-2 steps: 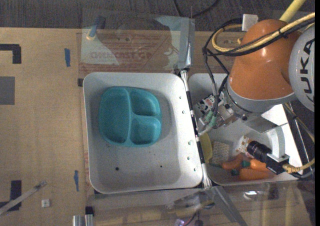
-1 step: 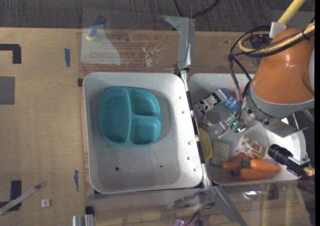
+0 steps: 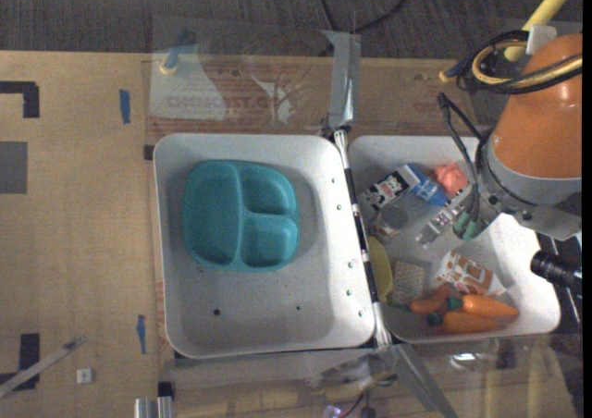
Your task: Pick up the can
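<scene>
The can (image 3: pixel 396 218) looks like a small dark grey cylinder lying in the right bin (image 3: pixel 536 250), close to its left wall. The gripper (image 3: pixel 460 220) hangs low over the middle of that bin, just to the right of the can and apart from it. The grey wrist and orange band of the arm (image 3: pixel 536 139) cover the bin's upper right part. Nothing can be seen held in the gripper.
Around the can lie a black-and-white carton (image 3: pixel 388 188), a blue item (image 3: pixel 425 190), a pink item (image 3: pixel 451 176), a yellow banana (image 3: pixel 379 264), an orange-and-white packet (image 3: pixel 464 270) and toy carrots (image 3: pixel 467 311). The left bin (image 3: pixel 185 314) holds a teal divided plate (image 3: pixel 240 215).
</scene>
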Motion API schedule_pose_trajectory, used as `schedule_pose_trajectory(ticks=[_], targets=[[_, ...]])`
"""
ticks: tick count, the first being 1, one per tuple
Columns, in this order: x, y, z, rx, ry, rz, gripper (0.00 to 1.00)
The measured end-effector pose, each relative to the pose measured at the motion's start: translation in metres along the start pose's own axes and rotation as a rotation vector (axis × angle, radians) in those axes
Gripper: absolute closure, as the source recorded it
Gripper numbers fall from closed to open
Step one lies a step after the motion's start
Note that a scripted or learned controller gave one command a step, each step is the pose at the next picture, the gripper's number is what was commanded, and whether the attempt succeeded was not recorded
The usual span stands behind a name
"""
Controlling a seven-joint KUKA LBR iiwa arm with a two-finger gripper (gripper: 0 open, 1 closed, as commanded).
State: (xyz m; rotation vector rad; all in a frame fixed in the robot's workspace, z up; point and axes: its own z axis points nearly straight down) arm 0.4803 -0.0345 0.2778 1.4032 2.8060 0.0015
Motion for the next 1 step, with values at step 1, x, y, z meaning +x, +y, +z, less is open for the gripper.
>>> schedule_pose_trajectory(ticks=[1], targets=[[-0.0389,0.0023,-0.0316,0.0,0.0,0.084,1.0]])
